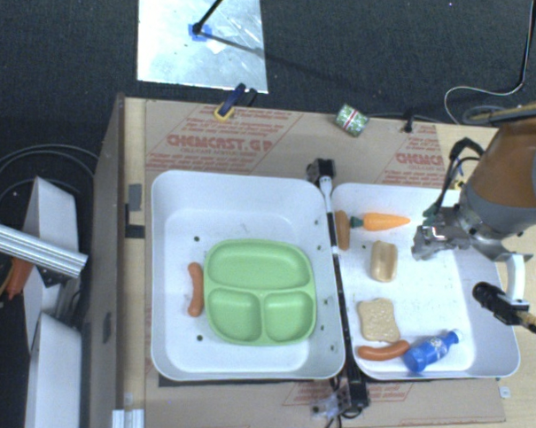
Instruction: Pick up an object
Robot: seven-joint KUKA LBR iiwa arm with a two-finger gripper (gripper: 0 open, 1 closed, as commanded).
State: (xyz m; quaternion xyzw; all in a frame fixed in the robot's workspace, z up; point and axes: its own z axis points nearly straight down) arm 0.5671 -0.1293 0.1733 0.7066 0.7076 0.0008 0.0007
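Dark carpet surrounds a bench topped with printed brown cardboard (253, 141), on which two shallow white bins sit side by side. Over the far right part of the right white bin (492, 351) hangs the small metal two-finger gripper (429, 238); whether it is released or clenched I cannot tell, as its tip is too small and blurred, and nothing shows between it. It sits just right of the orange toy carrot (385, 222), apart from it. Behind it the grey arm (507, 215) bends in from the right, its orange band (514, 166) above the wrist, with black cables looping beside it.

Left of the carrot, against the bin's left wall, stands a short brown sausage-like piece (342, 229). Nearer lies a pale tan block, perhaps bread or cheese (384, 261), then a beige slice of toy toast (379, 319). Along the near wall lie an orange-red toy sausage (382, 351) and a small blue plastic bottle (431, 349), touching or nearly so.

In the left white bin (173, 249) rests a light green three-compartment plastic plate (260, 288), with another orange-red sausage (195, 290) just beside its left edge.

Farther out, a small green-labelled can (351, 119) lies at the bench's far edge, a yellow-and-blue clip (231, 103) to its left, and a shiny metal sheet (202, 37) on the carpet beyond.
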